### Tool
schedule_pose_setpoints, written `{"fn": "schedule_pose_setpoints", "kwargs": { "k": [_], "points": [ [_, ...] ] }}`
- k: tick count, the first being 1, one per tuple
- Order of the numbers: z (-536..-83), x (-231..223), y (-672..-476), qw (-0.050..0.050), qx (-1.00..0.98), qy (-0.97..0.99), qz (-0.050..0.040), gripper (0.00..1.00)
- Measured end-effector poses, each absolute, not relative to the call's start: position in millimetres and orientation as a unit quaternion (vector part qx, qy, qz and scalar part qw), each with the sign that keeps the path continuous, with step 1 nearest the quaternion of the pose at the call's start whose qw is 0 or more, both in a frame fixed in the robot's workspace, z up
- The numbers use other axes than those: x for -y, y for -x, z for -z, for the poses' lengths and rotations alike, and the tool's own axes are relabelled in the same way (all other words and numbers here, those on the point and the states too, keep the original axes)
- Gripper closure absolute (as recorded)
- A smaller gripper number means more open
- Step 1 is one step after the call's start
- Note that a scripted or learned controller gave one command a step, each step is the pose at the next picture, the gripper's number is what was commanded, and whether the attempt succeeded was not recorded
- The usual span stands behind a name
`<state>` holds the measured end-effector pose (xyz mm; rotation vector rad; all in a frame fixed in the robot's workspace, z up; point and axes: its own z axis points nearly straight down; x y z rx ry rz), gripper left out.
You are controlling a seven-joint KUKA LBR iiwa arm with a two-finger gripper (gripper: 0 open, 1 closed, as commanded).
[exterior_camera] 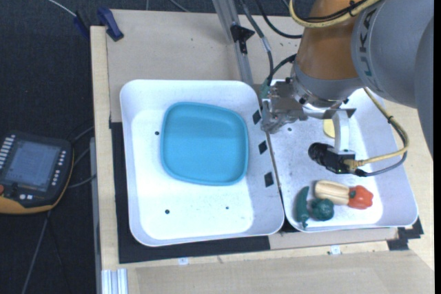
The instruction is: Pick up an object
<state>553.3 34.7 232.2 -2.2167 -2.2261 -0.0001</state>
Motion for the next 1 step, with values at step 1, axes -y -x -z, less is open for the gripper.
{"fn": "schedule_pose_setpoints", "kwargs": {
  "k": [1],
  "points": [
    [-227.2,-85.7,-556.7,0.000,0.709,0.705,0.0004,1.00]
  ]
}}
